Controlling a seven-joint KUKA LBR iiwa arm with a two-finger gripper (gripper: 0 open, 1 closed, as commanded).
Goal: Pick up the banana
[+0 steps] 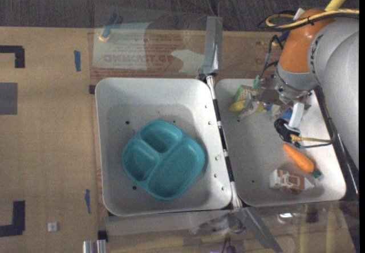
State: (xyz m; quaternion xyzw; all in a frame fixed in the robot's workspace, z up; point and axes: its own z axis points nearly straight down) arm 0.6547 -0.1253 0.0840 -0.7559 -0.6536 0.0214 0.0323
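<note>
The curved yellow banana (237, 106) lies near the right white bin's (251, 189) upper-left corner, touching a green-labelled packet (245, 93); the gripper (259, 100) hovers over both and may snag the packet instead

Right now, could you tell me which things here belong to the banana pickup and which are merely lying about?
For the job:
banana, in the right bin
gripper, over it

Lying about:
carrot
small carton
teal plate in the left bin
</note>
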